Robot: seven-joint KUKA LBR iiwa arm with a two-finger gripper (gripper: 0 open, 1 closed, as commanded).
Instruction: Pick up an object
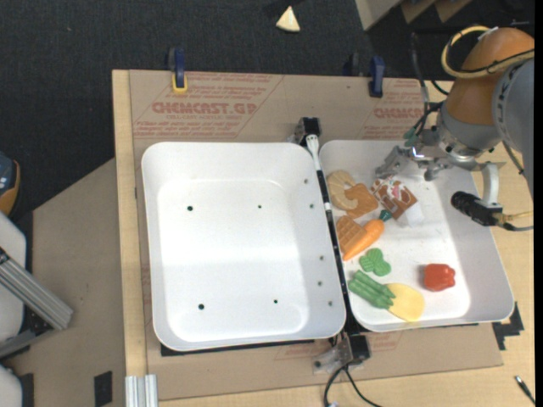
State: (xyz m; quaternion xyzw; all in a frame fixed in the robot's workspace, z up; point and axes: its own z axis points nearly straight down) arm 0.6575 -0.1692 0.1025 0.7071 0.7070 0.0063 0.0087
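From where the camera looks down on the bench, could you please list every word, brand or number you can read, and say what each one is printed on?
"CHEMCAST GP" in red, on the brown board under the bins, at its back left.
The same red print repeats at the board's back right, partly hidden by the arm and too blurred to read fully.
Smaller red lines around both prints are too small to read.
The packet in the right bin bears markings too blurred to read.
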